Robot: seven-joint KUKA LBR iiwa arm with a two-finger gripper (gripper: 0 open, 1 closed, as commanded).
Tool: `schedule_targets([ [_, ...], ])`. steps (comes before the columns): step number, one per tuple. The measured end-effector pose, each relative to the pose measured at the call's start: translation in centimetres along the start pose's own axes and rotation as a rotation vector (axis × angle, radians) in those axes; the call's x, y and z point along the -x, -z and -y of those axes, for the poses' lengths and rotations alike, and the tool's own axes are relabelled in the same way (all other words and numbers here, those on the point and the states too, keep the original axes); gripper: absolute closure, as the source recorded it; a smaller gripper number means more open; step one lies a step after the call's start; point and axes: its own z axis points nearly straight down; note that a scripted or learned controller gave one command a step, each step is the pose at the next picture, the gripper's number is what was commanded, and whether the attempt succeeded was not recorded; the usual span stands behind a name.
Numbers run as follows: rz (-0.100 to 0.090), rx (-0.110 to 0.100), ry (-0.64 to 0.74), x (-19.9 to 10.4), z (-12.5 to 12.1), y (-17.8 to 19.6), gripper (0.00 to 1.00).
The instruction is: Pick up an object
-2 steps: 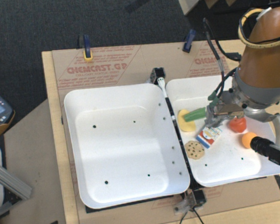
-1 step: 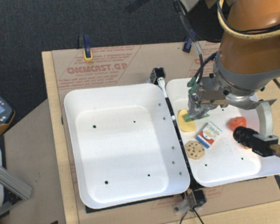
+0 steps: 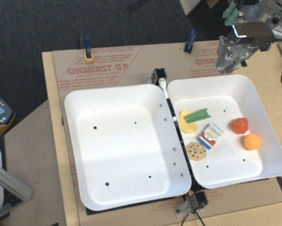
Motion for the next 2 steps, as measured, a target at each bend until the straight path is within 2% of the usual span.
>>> schedule_targets([
  [1,0.005,-0.035,0.004,-6.1,0.8,-12.7,1.00],
  [2,-0.002,-0.010,0.005,-11.2,0.4,-3.1,1.00],
])
